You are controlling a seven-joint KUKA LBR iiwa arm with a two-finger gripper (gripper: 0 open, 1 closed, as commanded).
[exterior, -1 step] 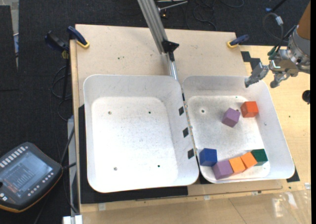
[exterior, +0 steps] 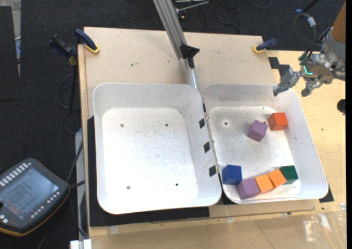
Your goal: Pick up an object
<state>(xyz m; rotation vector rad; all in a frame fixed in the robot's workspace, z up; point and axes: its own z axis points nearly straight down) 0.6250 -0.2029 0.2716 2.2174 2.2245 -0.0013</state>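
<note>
1. Gripper (exterior: 295, 84) is hovering over the far-right corner of the right bin (exterior: 308, 149), at approx. the rim line. Its 2 fingers are reading as spread apart, with nothing between them: released, no load.

2. Nearest candidate is the orange cube (exterior: 278, 121), sitting on the bin floor toward the near side and slightly left of the gripper. The purple cube (exterior: 257, 130) is lying just beside it, further left, tilted approx. a quarter-turn off the bin walls. The 2 are close but appear apart.

3. Judgement: the coming move is depending on a short travel near-and-left plus a descent. Cubes have no long axis, so finger alignment w/ the flat faces is what matters, esp. for the tilted purple one.

4. Other stock is lining the near wall of the same bin: blue cube (exterior: 231, 173), a 2nd purple cube (exterior: 248, 187), a 2nd orange cube (exterior: 264, 182), green cube (exterior: 289, 173). The last 3 are touching in a row, so there is poor finger clearance there.

5. Left bin (exterior: 110, 132) is well apart from the gripper.

6. Markings: no brand, label or legible writing on cubes or bins. The pendant (exterior: 27, 195) at near left is showing a screen, too small to read.
</note>
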